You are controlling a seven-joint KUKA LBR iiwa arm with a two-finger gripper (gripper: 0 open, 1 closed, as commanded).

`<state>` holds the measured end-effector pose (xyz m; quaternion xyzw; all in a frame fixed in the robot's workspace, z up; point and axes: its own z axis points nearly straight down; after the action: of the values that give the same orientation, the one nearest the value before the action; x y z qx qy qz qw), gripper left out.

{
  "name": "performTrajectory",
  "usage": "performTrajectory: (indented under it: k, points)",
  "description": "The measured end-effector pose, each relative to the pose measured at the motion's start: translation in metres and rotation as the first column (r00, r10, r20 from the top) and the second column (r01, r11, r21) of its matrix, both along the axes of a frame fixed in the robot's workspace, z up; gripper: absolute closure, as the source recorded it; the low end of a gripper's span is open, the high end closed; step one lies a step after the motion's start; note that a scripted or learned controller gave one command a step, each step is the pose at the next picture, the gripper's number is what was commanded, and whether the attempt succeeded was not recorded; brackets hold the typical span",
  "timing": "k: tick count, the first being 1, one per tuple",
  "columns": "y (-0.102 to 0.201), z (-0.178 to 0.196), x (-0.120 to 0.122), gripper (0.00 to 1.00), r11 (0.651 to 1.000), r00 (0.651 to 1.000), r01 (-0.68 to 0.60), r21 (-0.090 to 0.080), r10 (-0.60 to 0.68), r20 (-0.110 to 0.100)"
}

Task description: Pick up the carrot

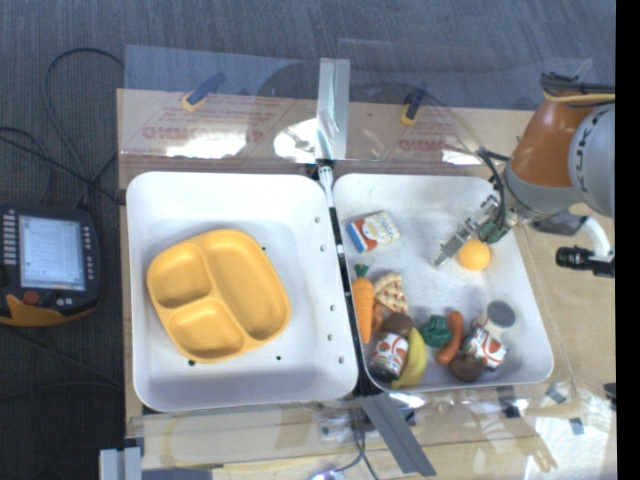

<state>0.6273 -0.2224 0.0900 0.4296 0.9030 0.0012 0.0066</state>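
This looks like a robotics lab or test cell, not a home. An industrial grey arm [580, 158] with an orange band reaches in at three o'clock over a plywood table [135, 128] bearing two white bins [140, 368]. A handheld control pendant [48, 263] with a screen lies at nine o'clock on grey carpet [300, 13], its black cable [80, 118] looping nearby. Clear plastic sheeting [240, 108], apparently clamped, lines the twelve o'clock edge.

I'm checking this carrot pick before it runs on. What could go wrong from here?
1. The gripper sits by the orange ball, far from the carrot; it may grab the ball instead.
2. The carrot lies against the bin wall beside the waffle, so fingers may lack room.
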Motion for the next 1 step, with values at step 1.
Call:
performTrajectory:
  k: [1]
  points:
    - [0.0068, 0.0011, 0.0015, 0.0, 0.945, 0.945, 0.328, 0.012, -0.328, 0.003]
